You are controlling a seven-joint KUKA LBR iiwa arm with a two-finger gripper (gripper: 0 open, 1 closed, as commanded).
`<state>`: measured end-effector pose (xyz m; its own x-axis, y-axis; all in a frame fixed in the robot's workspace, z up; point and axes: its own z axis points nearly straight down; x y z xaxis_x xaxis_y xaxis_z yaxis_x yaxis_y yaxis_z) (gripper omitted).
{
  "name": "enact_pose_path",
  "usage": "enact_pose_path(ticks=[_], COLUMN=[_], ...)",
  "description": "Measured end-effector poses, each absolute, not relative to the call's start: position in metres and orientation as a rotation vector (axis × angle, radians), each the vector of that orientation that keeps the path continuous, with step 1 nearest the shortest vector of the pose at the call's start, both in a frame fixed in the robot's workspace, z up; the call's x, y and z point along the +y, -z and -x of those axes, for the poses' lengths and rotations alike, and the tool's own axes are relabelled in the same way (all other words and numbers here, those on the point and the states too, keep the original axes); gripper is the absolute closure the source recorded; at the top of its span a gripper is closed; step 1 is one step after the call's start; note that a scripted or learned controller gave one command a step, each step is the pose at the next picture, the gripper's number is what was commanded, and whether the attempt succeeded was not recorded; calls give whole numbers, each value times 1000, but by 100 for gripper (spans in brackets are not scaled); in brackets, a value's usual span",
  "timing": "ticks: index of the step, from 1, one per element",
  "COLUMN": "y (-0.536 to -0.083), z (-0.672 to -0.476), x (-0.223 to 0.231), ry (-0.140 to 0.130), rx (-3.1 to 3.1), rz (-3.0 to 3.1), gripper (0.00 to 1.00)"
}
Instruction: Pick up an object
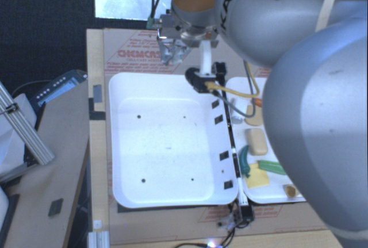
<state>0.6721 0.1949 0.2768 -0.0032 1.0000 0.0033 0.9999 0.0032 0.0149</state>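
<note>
My gripper (171, 54) hangs above the far rim of the left white bin (123, 126), over the cardboard behind it. Nothing shows beneath it or in its grasp. The loose objects lie in the right bin (270, 198), mostly covered by the grey arm. There I see a tan block (257, 141), a green curved piece (244, 159), a green stick (271, 167), a yellow wedge (257, 178) and a small brown bit (289, 190). A pale rounded object (253, 117) lies further back, half hidden by the arm.
A black clamp with cables (201, 77) hangs from the wrist over the divider between the bins. Black clips (223, 156) line that divider. Cardboard (132, 54) lies under both bins. Metal rails (26, 132) and a grey device (57, 87) sit at the left.
</note>
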Motion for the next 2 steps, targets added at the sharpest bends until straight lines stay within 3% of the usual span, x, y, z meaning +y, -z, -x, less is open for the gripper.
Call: enact_pose_path(ticks=[1,2], y=[-162,-147], z=[-561,-524], x=[194,174], ry=[23,8], rx=[2231,2224], rz=[-2227,-2224], gripper=[100,100])
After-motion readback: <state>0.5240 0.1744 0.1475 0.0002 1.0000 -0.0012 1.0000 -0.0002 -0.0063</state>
